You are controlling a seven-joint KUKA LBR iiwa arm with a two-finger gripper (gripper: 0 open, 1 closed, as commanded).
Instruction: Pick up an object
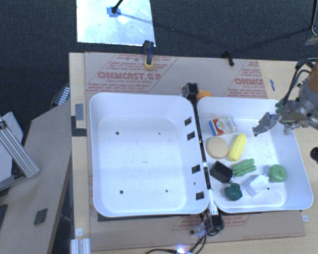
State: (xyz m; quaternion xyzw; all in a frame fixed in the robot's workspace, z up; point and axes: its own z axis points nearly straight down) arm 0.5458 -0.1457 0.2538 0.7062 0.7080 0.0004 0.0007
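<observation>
Two shallow white bins side by side on a tan surface [78,157], joined by a dark strip of clips down the middle. Left bin [143,152] bare but for a few small dark dots on its floor. Right bin [294,187] holding every loose thing: a red, white and blue packet [222,126] near the back, a round tan disc [218,147] touching a yellow corn cob [237,146], a green pea pod [244,167] just in front of the cob, a black block [220,171] by the divider, a dark teal lump [233,191] near the front rim, a white block [256,185] beside it, and a green apple [277,173] toward the right.

Tool [265,125] reaching in from the right over the back right part of the right bin, above the bin floor, well apart from the packet and the cob. Nothing seen between the fingers; whether spread or closed, impossible to tell, the tip small and grey against the white. Arm behind it cut off by the right edge.

Something orange [203,94] half hidden behind the bins' back rim, shape unclear. Yellow and blue clamp [148,54] at the back edge of the printed board.
</observation>
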